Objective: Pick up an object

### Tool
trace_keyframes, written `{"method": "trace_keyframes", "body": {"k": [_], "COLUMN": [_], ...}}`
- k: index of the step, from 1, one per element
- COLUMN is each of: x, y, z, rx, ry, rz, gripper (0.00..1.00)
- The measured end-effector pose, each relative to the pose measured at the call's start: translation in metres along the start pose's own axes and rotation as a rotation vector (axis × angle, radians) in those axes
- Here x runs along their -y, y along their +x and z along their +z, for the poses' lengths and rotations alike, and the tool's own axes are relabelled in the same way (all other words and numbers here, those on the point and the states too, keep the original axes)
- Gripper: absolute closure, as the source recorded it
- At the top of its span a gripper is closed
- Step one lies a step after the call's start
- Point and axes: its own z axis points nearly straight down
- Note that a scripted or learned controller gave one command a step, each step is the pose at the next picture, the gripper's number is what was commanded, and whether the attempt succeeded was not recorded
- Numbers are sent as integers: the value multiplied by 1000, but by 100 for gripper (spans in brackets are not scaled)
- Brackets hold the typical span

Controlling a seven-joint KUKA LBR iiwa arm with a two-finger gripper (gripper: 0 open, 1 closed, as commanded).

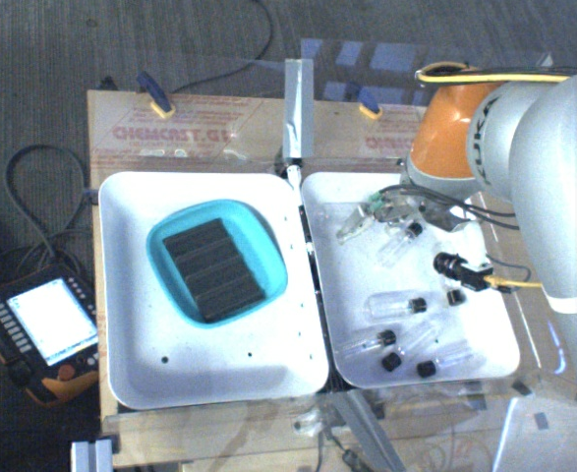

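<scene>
Several clear plastic vials with black caps lie scattered in the right bin [504,347]. One vial [394,307] lies near the bin's middle, and others [435,365] sit along the front edge. Another vial [398,243] lies just below my gripper [359,220], which hangs low over the bin's back left part, near the divider. The grey arm with its orange band [445,136] reaches in from the right. Nothing can be made out in the gripper.
The left bin [131,362] holds a light blue tray [170,229] with a black ribbed block [214,268] in it. A black plug on a yellow cable [452,265] hangs over the right bin. A teach pendant [42,327] lies left of the bench.
</scene>
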Motion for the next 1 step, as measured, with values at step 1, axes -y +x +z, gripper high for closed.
{"method": "trace_keyframes", "body": {"k": [1], "x": [0], "y": [0], "z": [-9], "rx": [-2], "ry": [-1], "rz": [1], "gripper": [100]}}
